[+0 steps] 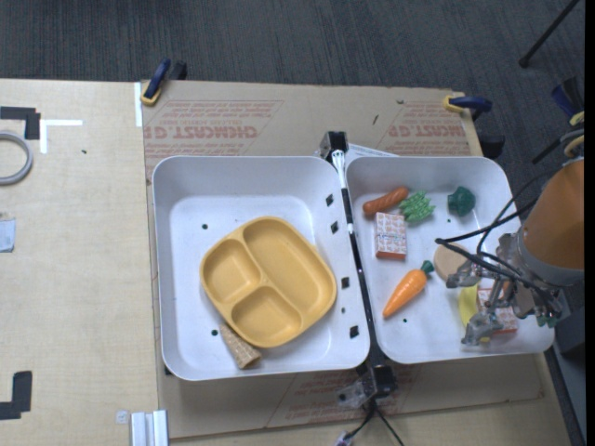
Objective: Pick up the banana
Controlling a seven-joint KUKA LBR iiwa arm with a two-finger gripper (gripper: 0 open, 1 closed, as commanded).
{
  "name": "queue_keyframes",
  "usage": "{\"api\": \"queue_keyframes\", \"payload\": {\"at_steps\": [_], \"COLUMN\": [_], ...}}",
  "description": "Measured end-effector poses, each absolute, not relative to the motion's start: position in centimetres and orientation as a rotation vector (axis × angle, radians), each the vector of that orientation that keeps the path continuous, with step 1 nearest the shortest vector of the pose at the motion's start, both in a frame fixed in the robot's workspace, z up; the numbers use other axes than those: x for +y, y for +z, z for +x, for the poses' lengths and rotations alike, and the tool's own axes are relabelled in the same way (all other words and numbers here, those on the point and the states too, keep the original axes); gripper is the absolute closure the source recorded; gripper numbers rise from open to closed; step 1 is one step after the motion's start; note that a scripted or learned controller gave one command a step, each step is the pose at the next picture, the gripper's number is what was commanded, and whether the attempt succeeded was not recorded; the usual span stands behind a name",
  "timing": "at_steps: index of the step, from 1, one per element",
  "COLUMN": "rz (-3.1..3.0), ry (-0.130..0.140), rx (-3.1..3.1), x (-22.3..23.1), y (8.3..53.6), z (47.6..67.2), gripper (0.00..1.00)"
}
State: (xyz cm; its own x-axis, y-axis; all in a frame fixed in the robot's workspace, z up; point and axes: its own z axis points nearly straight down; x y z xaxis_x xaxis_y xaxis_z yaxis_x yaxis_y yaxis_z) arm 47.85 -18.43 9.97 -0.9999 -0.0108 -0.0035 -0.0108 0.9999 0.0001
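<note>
here, banana (468,305) just beside fingers (481,328)

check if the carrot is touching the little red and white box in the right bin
Apart. The camera view shows bare white bin floor between the carrot and the red and white box above it.

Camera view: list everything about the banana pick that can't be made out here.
- Banana: a yellow sliver shows in the right bin; the gripper and its cables cover the rest.
- Grip: whether the jaws are open or shut is lost among cables and metal.
- Object under the gripper, red and white: too covered to identify.
- Tan item under the yellow plate: mostly hidden by the plate.
</note>
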Motion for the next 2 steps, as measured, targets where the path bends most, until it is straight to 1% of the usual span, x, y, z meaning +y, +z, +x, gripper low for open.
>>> {"api": "queue_keyframes", "payload": {"at_steps": [1,2], "rz": [-0.573,-0.315], "ry": [0.0,0.001], "rx": [3.086,3.122], "x": [-13.7,-15.5], "y": [9.2,9.3], "z": [48.9,51.5], "gripper": [0.0,0.0]}}
